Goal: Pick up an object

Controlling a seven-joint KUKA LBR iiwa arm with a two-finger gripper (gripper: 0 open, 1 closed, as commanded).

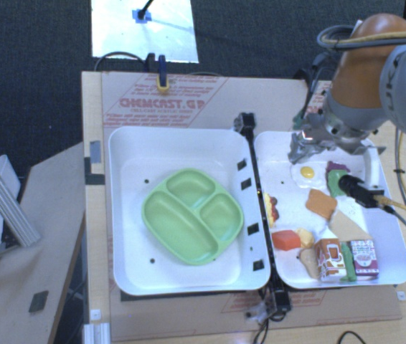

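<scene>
The left bin (117,213) carries one thing, a green divided plate (192,217), lying flat at its middle.

Across the central rim, the right bin (276,181) is crowded. A small red-and-yellow piece (270,208) sits against the left wall, and a red chunk (285,240) lies nearer the front edge. A toy fried egg (307,172) lies flat towards the far edge, apart from its neighbours. An orange slab (321,204) is just in front of it, and printed cartons (346,259) sit at the front right corner.

The gripper (303,153) hangs over the far edge of the right bin, just beyond the egg, so the egg is the likely target. Whether the gripper is spread or closed I cannot tell, and nothing is visibly held.

The egg looks light and stiff, probably moulded plastic, thin and smooth. It offers little height to pinch and may slide on the slick bin floor. Taking it across the narrow white rim beside the raised yolk seems best.

A purple-and-green piece (336,169) to the egg's right is partly hidden by robot hardware, so its kind is unclear. The carton prints are too small to read.
</scene>
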